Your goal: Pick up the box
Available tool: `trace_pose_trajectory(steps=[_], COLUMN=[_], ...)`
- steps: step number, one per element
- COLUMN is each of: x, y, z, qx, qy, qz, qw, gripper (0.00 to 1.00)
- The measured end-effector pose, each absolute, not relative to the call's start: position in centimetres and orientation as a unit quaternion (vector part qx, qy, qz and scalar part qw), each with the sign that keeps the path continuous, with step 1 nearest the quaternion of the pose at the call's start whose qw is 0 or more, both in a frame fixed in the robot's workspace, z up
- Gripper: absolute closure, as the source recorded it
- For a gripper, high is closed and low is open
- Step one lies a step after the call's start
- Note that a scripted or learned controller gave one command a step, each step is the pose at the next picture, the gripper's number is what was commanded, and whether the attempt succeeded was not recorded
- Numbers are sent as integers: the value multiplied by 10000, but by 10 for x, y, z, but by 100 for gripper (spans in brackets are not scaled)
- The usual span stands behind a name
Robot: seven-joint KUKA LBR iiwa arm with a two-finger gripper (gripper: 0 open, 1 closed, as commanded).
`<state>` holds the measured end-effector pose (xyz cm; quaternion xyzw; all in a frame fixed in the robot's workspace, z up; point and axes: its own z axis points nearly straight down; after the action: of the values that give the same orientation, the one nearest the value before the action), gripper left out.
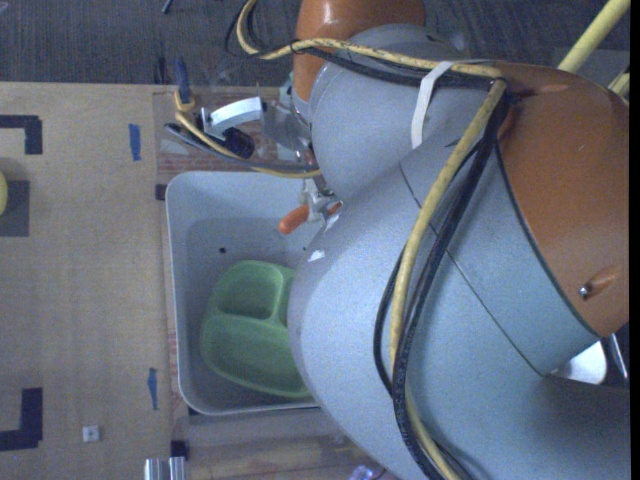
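Observation:
My grey arm (430, 298) fills the right of the camera view and hides most of the bins. The gripper (318, 206) hangs over the far part of a white bin (185, 268), and the arm's body covers most of it. A small orange piece (292, 221) shows just left of the gripper, above the bin floor. I cannot tell whether it is held or lying there. A green two-compartment tray (250, 328) lies in the near part of the same bin, its right side under the arm.
A wooden bench top (80, 268) stretches to the left of the bin, with black corner marks (25, 133) and blue tape strips (134, 140). A yellow object (3, 194) sits at the left edge. Yellow cables (420, 238) run along the arm.

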<state>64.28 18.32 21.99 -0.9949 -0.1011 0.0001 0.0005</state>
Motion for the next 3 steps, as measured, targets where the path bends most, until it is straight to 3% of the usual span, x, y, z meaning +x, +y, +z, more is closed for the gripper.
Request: trace_pose_trajectory(steps=[1,2,3], x=[609,658,653], y=[149,179,225], z=[194,275,86], qx=[-9881,-9880,-9921], qy=[-1537,-1542,-1251], qz=[31,-8,-7], qw=[3,3,9], gripper=[100,100,100])
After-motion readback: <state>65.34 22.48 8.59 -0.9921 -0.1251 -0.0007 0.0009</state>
